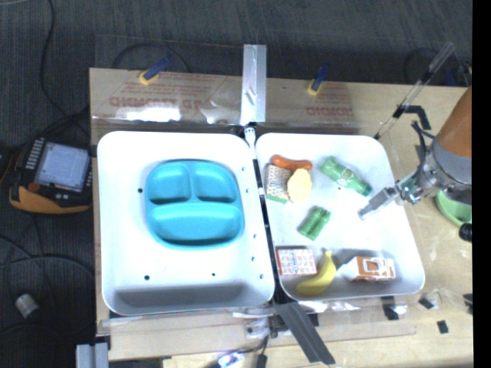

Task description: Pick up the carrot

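Carrot (290,162): short, smooth, orange, lying flat at the back-left corner of the right bin (383,153); touching it in front, a rounded yellow lemon-like piece (299,183) and a printed carton (275,183); further right a green bottle (344,176); mid-bin a ribbed green packet (314,221); at the front a curved banana (321,275) between two small boxes; gripper (371,204) low over the bin's right side, well apart from the carrot, whether the fingers are apart or together cannot be made out; left bin holds a glossy blue sectioned tray (193,203).

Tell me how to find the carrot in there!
Look in the right-hand shallow white bin, at its far left corner beside the middle divider. The small orange carrot lies there, just above a pale yellow lemon-shaped toy. It is the one long, thin orange thing at that end.
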`<act>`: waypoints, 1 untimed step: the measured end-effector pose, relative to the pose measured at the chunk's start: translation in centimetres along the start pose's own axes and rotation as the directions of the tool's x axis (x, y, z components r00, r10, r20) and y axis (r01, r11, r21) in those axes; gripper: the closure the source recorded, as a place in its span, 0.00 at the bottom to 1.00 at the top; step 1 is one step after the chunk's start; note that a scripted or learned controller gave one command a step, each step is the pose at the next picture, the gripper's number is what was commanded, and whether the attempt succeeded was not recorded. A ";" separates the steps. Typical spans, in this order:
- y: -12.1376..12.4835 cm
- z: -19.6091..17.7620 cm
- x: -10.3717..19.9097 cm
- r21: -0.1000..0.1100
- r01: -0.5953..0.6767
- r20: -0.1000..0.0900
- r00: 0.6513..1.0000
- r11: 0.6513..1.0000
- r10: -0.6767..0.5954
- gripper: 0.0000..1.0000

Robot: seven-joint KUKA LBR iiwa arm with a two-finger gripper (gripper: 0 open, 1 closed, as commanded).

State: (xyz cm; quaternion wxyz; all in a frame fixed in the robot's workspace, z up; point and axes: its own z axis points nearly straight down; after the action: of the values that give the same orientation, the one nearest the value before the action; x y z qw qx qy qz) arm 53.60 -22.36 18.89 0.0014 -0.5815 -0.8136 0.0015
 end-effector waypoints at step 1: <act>4.0 9.3 -0.7 -0.004 0.029 -0.005 1.000 1.000 -0.029 0.00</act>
State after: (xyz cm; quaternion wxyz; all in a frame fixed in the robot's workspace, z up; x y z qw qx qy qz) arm 57.61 -21.75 9.54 0.0022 -0.5694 -0.8220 -0.0018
